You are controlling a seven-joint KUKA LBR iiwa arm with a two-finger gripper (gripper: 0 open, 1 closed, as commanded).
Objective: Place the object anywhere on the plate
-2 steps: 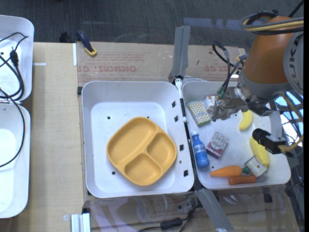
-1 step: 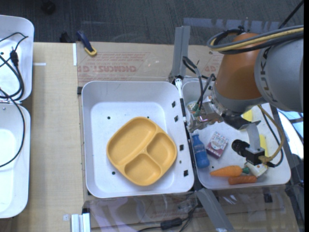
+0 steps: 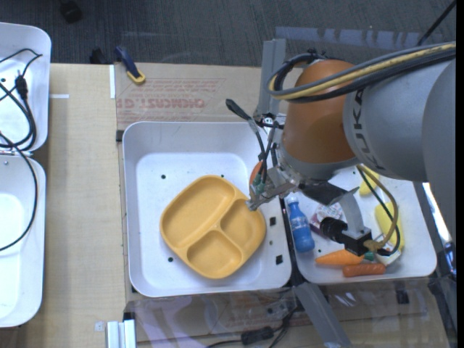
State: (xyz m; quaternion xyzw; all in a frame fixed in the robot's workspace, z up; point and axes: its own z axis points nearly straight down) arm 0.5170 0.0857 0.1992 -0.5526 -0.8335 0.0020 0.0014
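We see the gripper [image 3: 259, 191] hanging low at the seam between the two bins, right at the upper right rim of the yellow plate [image 3: 212, 226]. Something small with orange and green on it [image 3: 256, 178] sits at the gripper's tip, but the wrist crowds it — we cannot tell whether the object is truly held, nor whether the gripper is clenched or released.

We judge that this is the carry-over step: the arm seems to be bringing the object across from the right bin [image 3: 413, 263], with the plate lying just below and to the left of the gripper in the left bin [image 3: 138, 194].

Behind the gripper, toward the arm's side, lie a blue bottle [image 3: 299, 227], two carrots [image 3: 351, 264] and a banana [image 3: 384, 209].

The next move, as we read it, calls for a short shift left and down over a plate compartment — then a release close to the surface so the piece does not bounce off the rim.
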